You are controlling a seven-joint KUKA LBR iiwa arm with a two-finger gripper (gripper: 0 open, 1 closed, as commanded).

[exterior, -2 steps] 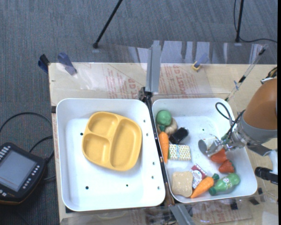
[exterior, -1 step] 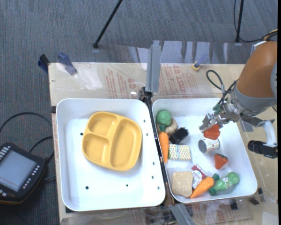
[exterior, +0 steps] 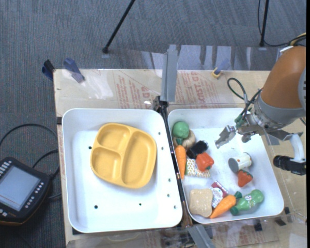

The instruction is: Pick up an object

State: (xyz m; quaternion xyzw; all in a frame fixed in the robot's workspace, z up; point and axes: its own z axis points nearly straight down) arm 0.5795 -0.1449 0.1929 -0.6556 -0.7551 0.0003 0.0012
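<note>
The right bin [exterior: 258, 138] holds several toy foods. A green ball [exterior: 181, 128] and a black piece [exterior: 199, 148] lie at its left side, with a carrot [exterior: 181, 160] and a red pepper [exterior: 204, 161] just below them. A white can [exterior: 240, 163] lies on its side beside a red strawberry [exterior: 244, 178]. Along the front lie a slice of toast [exterior: 200, 201], a second carrot [exterior: 223, 206] and a green bottle [exterior: 248, 201]. My gripper [exterior: 226, 136] hangs over the bare upper middle of this bin, up and left of the can, holding nothing that I can see.
The left bin [exterior: 77, 205] holds a yellow divided plate [exterior: 125, 154]. A grey upright post [exterior: 169, 79] stands behind the seam between the bins. A teach pendant [exterior: 13, 187] lies on the floor at the left. The arm's orange band [exterior: 287, 84] looms over the right bin's far corner.
</note>
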